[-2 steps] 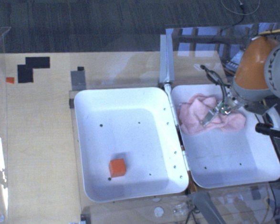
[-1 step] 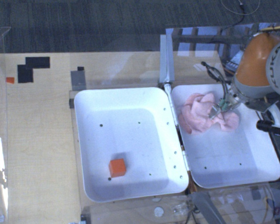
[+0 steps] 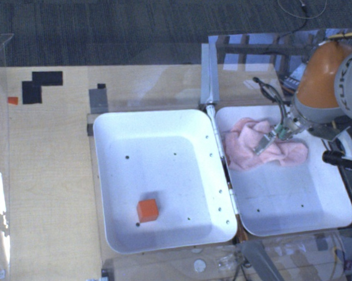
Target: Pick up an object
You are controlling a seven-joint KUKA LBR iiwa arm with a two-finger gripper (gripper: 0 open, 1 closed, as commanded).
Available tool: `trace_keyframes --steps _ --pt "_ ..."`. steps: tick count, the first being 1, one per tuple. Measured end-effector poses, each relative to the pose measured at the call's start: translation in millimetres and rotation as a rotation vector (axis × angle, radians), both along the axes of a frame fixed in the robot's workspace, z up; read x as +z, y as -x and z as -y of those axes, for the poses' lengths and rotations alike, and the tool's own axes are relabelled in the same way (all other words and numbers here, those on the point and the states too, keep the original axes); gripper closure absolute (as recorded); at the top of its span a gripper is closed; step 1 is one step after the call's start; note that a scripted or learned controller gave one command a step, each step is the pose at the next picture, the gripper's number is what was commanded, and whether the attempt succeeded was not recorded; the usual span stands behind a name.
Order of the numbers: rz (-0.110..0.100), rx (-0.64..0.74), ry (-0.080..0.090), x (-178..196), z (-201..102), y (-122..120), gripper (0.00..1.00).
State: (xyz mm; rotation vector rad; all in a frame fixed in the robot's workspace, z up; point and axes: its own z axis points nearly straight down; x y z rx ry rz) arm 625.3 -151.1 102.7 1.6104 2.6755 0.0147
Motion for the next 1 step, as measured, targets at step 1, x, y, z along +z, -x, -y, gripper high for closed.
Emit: trace_keyframes --steps 1 --pt "-0.008 0.187 0.004 -11.7 40.8 9.3 0.00"
